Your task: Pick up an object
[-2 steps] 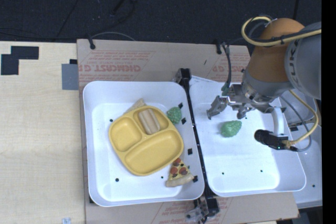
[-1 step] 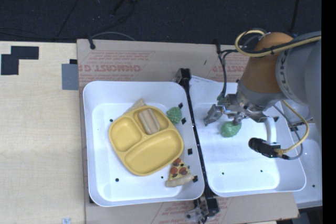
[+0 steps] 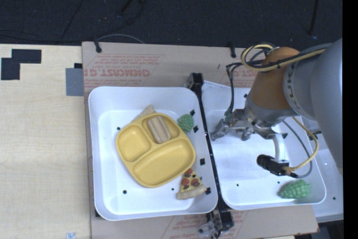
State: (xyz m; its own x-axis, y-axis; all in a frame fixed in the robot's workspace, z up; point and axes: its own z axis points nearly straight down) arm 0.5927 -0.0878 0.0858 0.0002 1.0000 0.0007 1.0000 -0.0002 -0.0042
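Observation:
My gripper (image 3: 225,127) hangs over the upper left part of the right bin (image 3: 246,190), close to the divider between the bins. I see nothing between its fingers. A knobbly green toy (image 3: 295,190) lies in the right bin's near right corner, well away from the gripper. In the left bin (image 3: 106,176) a yellow divided plate (image 3: 156,162) holds a tan bread-like piece (image 3: 159,128) in its upper compartment. A small green toy (image 3: 185,121) rests by the plate's upper right edge. A pizza slice (image 3: 191,186) lies below the plate.
The black divider rail (image 3: 206,137) runs between the two bins just left of the gripper. Cardboard (image 3: 134,70) lies under the bins, and a pale wooden bench top (image 3: 39,148) extends to the left.

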